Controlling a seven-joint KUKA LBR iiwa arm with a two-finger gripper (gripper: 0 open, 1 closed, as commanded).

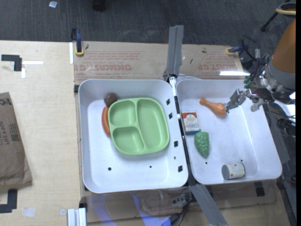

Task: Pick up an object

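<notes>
Left white bin (pixel 94 173): a pale green plastic plate w/ three compartments (pixel 139 125) sits tilted in its upper middle. An orange carrot-like piece (pixel 105 120) lies along the plate's left edge, mostly tucked under the rim, so its full shape is hard to tell. A small dark brown round thing (pixel 111 99) sits at the plate's upper left corner, touching the rim; too blurred to identify.

Right white bin (pixel 263 140): a small red-and-white carton (pixel 191 123) lies near the left wall, w/ a green bumpy grape-like bunch (pixel 202 143) just below it. An orange-tan drumstick-shaped toy (pixel 213 106) lies in the upper middle, thick end pointing right. A grey-and-tan cylinder (pixel 233 170) lies on its side near the lower edge.

Arm reaches in from the right, over the bin's upper right part; orange band is cut off by the frame edge. The two-finger gripper (pixel 233 103) points left and down, tips right at the drumstick's thick end. Fingers look slightly apart, not clamped on anything; whether they touch the toy can't be told.
</notes>
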